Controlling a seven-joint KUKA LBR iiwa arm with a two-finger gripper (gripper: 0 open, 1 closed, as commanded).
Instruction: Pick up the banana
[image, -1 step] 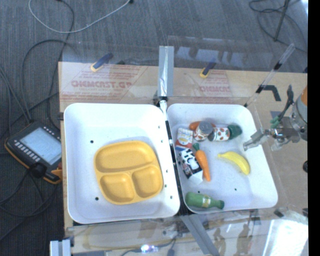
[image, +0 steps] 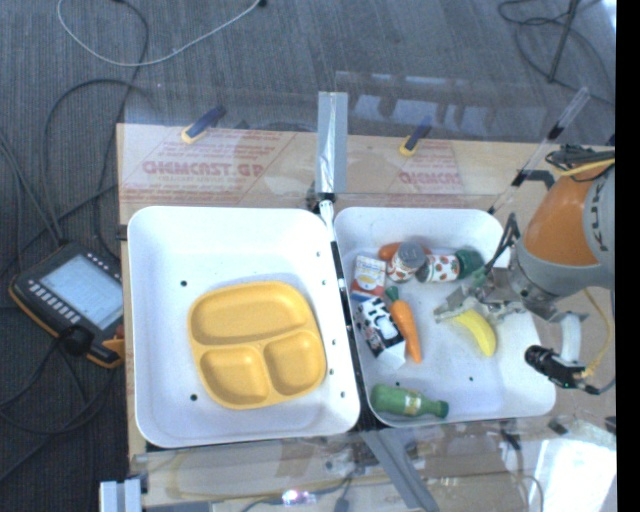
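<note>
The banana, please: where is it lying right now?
The banana lies in the right bin, towards its right side, just right of the carrot, with the gripper directly over its upper end.

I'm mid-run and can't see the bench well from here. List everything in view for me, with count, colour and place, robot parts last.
Bins: 2, white, side by side on the bench.
Divided tray: 1, yellow, in the left bin.
Banana: 1, yellow, right bin, toward its right side, just under the claw.
Carrot: 1, orange, right bin, centre.
Bottle: 1, green, lying at the right bin's front edge.
Small packages and cans: several, mixed colours, back of the right bin; too small to count exactly.
Handheld pendant: 1, black and orange, left of the bench.
Arm: 1, grey with orange band, reaching in from the right.
Claw: 1, over the banana.
</note>
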